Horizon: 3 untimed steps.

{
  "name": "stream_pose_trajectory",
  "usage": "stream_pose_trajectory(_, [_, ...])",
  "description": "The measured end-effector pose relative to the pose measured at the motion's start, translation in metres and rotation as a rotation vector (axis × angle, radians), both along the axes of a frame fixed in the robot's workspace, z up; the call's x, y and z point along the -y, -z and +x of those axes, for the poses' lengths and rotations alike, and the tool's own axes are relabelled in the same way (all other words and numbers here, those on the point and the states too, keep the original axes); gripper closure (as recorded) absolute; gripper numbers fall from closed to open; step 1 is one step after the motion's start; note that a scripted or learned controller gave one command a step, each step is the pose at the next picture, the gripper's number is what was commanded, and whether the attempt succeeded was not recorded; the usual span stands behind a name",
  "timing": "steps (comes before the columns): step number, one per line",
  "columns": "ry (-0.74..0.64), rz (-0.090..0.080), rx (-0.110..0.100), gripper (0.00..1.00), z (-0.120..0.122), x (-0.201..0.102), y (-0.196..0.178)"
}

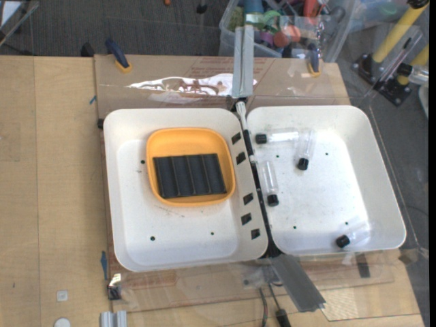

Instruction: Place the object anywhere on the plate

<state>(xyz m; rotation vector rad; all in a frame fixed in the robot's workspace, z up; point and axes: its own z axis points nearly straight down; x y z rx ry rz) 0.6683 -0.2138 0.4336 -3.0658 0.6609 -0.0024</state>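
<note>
- The gripper: I cannot tell whether it is spread, pressed together or pinching anything, so nothing can be counted as held.
- The plate (155,142), orange with a raised rim, sits in the left bin (129,237), toward its back.
- A dark ribbed block (190,176) lies flat on the plate, near the middle and a little toward the front rim. I judge this to be the task's thing, and that it already rests where it should.
- The block looks stiff, with a matte, grooved top, so it is unlikely to bend or slip. It looks moderately light, though that is a guess.
- If the block must be lifted again, I would grip across its short width, closing on the two long edges near the middle. The plate's rim crowds its ends.
- The right bin (327,203) holds four clear tubes with black caps.
- One tube (281,137) and a second tube (304,148) lie near the back, a third tube (267,176) lies beside the divider, and a fourth tube (355,236) is in the front right corner.
- If a tube is meant instead, it looks light, smooth and prone to rolling. I would pinch across its middle, square to its length. The corner tube looks hardest to reach, lying near the wall.
</note>
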Motion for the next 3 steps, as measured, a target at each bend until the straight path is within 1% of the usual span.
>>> stream_pose_trajectory(1, [-0.23, 0.0, 0.0, 1.0, 0.0, 0.0056, 0.0004])
stream_pose_trajectory(3, [-0.232, 0.0, 0.001, 1.0, 0.0001, 0.0049, -0.0004])
